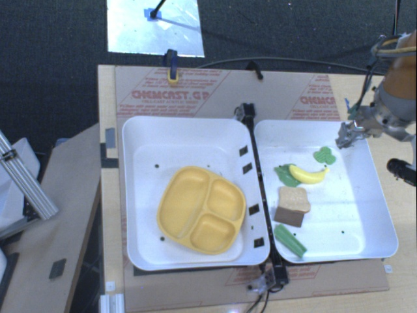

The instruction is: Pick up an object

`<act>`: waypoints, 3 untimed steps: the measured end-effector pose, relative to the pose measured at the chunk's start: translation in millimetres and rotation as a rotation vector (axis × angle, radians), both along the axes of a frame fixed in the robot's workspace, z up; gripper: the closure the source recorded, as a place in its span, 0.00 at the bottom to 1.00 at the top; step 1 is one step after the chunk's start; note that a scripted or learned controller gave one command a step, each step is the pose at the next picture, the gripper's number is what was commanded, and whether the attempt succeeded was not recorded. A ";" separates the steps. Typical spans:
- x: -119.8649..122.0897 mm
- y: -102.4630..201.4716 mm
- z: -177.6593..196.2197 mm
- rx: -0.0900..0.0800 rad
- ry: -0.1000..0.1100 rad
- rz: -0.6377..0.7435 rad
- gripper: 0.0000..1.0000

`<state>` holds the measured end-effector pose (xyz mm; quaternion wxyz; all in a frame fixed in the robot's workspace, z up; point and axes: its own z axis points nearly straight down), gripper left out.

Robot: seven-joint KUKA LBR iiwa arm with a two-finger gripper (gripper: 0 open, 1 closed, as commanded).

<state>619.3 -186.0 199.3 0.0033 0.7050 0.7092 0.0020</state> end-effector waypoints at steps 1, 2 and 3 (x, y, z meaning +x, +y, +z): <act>1.3 -0.2 28.9 0.001 0.002 0.000 1.00; 12.0 51.0 39.0 0.002 0.003 0.003 1.00; 15.8 105.4 47.2 0.003 0.004 0.004 1.00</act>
